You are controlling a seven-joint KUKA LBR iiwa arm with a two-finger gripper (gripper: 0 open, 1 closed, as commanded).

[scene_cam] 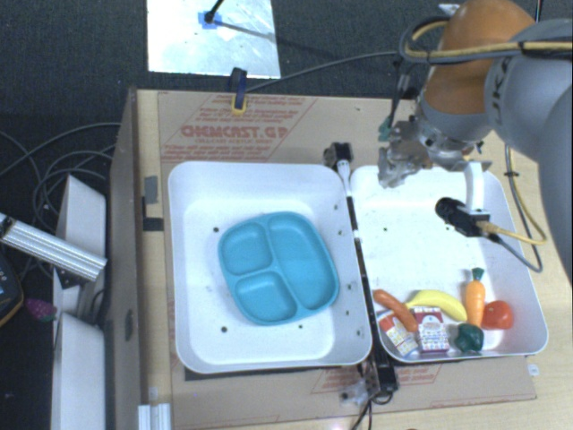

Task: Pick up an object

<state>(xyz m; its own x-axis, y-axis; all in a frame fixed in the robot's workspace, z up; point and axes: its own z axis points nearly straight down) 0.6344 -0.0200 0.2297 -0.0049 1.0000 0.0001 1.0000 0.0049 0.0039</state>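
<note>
Bins numbered two, both shallow and white, set side by side on a sheet of brown cardboard [233, 128] printed with red lettering. The left bin [192, 267] held one thing: a single blue plate [277, 267] divided into three compartments, lying flat near the middle of the bin floor and turned at a slant to the bin walls. The right bin [403, 240] held seven small things, all gathered along its near edge. There was one orange-red sausage [395, 308] lying at a slant towards the left of the group, one yellow banana [439, 304] just beside it, one orange carrot [474, 301] with a green top standing roughly on end in the picture, and one red tomato [499, 314] just to the right of the carrot. In front of these lay one dark green piece [468, 337], too small to name more closely, one small red-and-white carton [433, 331] below the banana, and one pale packet [399, 339] in the near left corner, touching the sausage. The objects to be picked thus sat in that near strip of the right bin, with the plate alone in the left. One grey arm [528, 70] reached in from the right, and its gripper [392, 176] hung over the far left corner of the right bin, close to the wall shared by the two bins and well apart from the cluster of small things. Whether the gripper was spread or pressed together could not be told from this angle.
</note>
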